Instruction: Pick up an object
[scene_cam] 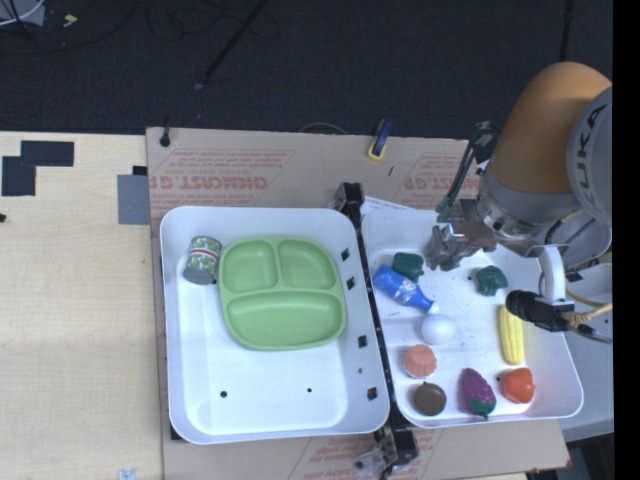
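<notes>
My gripper (447, 250) hangs low over the back of the right bin (570, 408), under the grey wrist and orange band. It sits just right of a dark green toy (408, 264) and above a blue bottle (402, 288). A small green piece (489, 280) lies to its right. Further forward lie a white ball (437, 328), a yellow corn cob (511, 335), a peach-coloured round (420, 360), a brown round (429, 398), a purple eggplant (477, 391) and a red tomato (517, 384). I see nothing lifted off the bin floor.
The left bin (260, 408) holds a green divided plate (282, 292) and a small can (203, 259) at its back left corner. A black ridge (362, 298) separates the two bins. A black cable fitting (540, 310) juts from the arm over the right bin.
</notes>
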Controlling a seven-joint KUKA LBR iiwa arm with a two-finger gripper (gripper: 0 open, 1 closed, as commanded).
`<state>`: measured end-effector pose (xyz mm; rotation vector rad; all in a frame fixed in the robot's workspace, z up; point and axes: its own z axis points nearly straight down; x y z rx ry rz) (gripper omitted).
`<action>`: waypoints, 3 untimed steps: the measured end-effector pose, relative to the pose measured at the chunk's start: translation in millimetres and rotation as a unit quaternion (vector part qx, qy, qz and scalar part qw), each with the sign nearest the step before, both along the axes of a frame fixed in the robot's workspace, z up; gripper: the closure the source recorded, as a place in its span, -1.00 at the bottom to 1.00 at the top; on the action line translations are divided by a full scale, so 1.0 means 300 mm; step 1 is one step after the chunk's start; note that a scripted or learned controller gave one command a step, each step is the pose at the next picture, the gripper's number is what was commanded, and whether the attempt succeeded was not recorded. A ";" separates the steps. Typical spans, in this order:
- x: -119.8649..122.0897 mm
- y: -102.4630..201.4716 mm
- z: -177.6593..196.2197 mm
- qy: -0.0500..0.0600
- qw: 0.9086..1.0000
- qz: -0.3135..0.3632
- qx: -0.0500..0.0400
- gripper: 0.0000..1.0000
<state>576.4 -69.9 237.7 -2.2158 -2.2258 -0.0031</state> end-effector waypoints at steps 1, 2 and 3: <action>0.071 0.142 -0.033 0.001 1.000 -0.001 0.000 1.00; 0.141 0.199 -0.003 0.000 1.000 -0.001 -0.001 1.00; 0.130 0.160 -0.015 0.002 1.000 -0.003 -0.001 1.00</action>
